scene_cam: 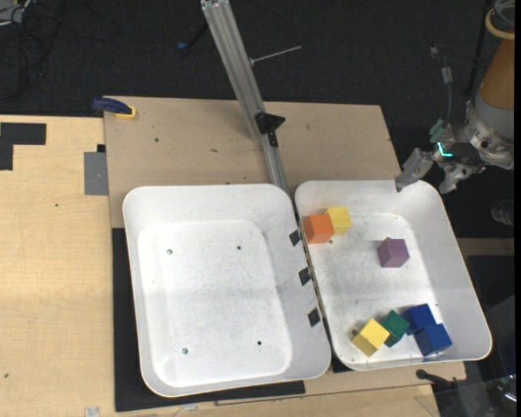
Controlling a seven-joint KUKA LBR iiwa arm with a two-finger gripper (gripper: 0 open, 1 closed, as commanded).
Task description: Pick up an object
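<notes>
The arm's gripper (430,170) hangs over the far right corner of the right bin (456,233). Its jaws stand apart, with nothing between them.

The blocks all lie in that bin, lower down than the jaws. The purple block (392,252) is the nearest one, sitting alone. An orange block (319,228) and a yellow block (339,220) touch each other by the bin's left wall. At the near end, another yellow block (371,336), a green block (395,327) and two blue blocks (425,327) huddle close together. The blocks look like cubes, so none has a long side. The left bin (210,285) sits beside it on the bench (43,259).
</notes>
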